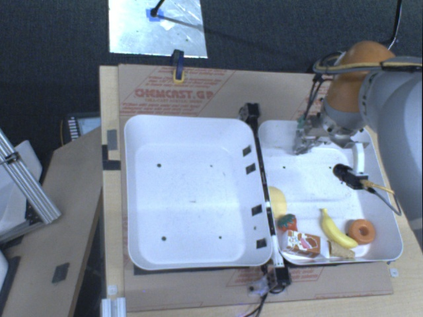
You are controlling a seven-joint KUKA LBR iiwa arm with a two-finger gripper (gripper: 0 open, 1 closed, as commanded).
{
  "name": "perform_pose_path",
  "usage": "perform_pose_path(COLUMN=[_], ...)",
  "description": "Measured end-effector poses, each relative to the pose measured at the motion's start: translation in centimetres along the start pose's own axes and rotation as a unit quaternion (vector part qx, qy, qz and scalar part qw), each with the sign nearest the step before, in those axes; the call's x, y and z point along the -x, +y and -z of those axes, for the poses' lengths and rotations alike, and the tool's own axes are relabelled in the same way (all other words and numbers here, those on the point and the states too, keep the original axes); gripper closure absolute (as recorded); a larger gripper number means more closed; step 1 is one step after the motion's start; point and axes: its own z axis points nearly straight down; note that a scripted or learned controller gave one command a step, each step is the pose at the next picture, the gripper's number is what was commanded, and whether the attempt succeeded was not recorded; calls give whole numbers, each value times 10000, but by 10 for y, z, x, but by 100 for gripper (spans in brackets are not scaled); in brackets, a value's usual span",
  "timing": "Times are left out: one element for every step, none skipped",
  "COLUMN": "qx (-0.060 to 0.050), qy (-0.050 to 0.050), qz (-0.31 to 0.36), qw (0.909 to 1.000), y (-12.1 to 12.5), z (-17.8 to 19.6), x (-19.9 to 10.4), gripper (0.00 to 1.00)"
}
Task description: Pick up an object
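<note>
My gripper point(303, 144) hangs low over the far left corner of the right bin point(310, 177), on the grey arm with the orange band. Nothing shows in its grasp. The objects lie together at the bin's near end, well away from the gripper. A yellow banana point(332, 228) lies beside an orange ring point(361, 230). A pale yellow round fruit point(278, 200) rests against the left wall, with a small red item point(287, 222) and a red and white packet point(303, 243) just in front of it. A tan piece point(341, 249) lies under the banana's near tip.
The left bin point(192, 243) stands beside the right one, with a black rail of clips point(258, 170) between them. Both rest on a cardboard sheet point(175, 91). A shiny metal plate point(157, 18) lies beyond the bench.
</note>
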Motion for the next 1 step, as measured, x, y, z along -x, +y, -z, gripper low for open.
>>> perform_pose_path(qx=[-9], qy=[5], qz=[4], qw=[10000], y=[-9], z=[1], x=[-39], gripper=[100])
